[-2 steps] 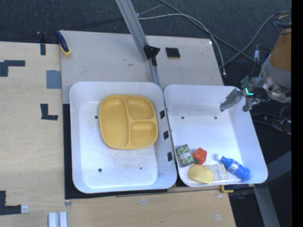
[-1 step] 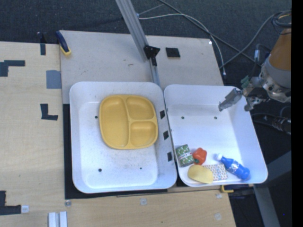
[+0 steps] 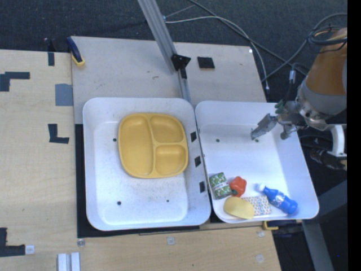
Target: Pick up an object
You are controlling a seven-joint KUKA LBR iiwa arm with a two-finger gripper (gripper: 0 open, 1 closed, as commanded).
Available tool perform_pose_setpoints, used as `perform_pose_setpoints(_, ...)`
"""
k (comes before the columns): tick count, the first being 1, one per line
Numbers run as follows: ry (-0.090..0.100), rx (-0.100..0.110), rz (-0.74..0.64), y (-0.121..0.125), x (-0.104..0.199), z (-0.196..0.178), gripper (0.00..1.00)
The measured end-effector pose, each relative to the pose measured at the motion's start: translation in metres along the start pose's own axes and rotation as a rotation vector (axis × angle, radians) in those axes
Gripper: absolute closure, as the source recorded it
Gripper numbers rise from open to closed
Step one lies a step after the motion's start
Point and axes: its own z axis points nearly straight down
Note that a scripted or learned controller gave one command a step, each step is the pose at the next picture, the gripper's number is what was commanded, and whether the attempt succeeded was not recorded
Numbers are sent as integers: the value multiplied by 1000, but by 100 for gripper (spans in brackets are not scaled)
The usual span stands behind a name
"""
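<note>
Bins, two shallow white plastic ones, sit side by side on a bench. Places below are given relative to the right bin (image 3: 293, 168).

Just left of it, touching along one edge, the left bin (image 3: 96, 162) holds a yellow plastic plate with three compartments (image 3: 153, 145), lying flat near that bin's middle, probably just a fixed prop.

Inside the right bin, every loose thing is bunched in its near corner, likely having slid or been dropped there. From left to right: a small green printed packet (image 3: 219, 184); a red-orange rounded toy with a green tip (image 3: 238, 185) just beside it; a yellow lemon-shaped object (image 3: 239, 208) at the near rim, resting against a flat patterned card (image 3: 259, 205); and a blue plastic bottle with a white cap (image 3: 280, 200) lying on its side.

Over the right bin's far half, well apart from that cluster, hangs the grey two-finger gripper (image 3: 271, 127). Its fingers look spread apart with nothing between them, pointing down-left toward bare floor. The grey arm with its orange band (image 3: 330, 66) reaches in over the bin's right rim, tilted. Picking looks not yet begun.
</note>
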Motion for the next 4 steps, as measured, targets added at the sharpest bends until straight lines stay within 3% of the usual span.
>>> perform_pose_setpoints(1, 0, 1, 2, 3, -9, 52, 0)
perform_pose_setpoints(2, 1, 2, 0, 7, 0, 107, 0)
perform_pose_setpoints(3, 0, -2, 0, 8, 0, 94, 100)
perform_pose_setpoints(4, -1, -8, 2, 1, -2, 47, 100)
